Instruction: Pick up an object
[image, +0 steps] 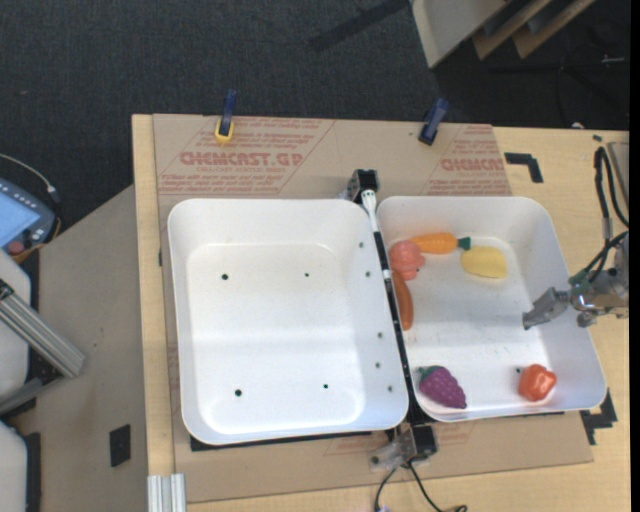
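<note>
The right bin (560, 250) holds several toy foods. An orange carrot (436, 242) and a yellow lemon (484, 263) lie near its far wall. A pink peach (405, 258) sits over a long orange-red piece (403, 303) against the left wall. Purple grapes (442, 387) and a red-orange pepper (537, 382) rest near the front wall. My gripper (540, 311) reaches in from the right edge, low over the bin's bare middle-right floor. It is above the pepper in the view and below the lemon, with nothing seen in its grasp.
The left bin (190, 300) is white with four small dark holes in its floor. A black divider strip (385, 300) runs between the bins. Cables (605, 200) hang at the right edge. Blue clamps (433, 120) hold the cardboard at the back.
</note>
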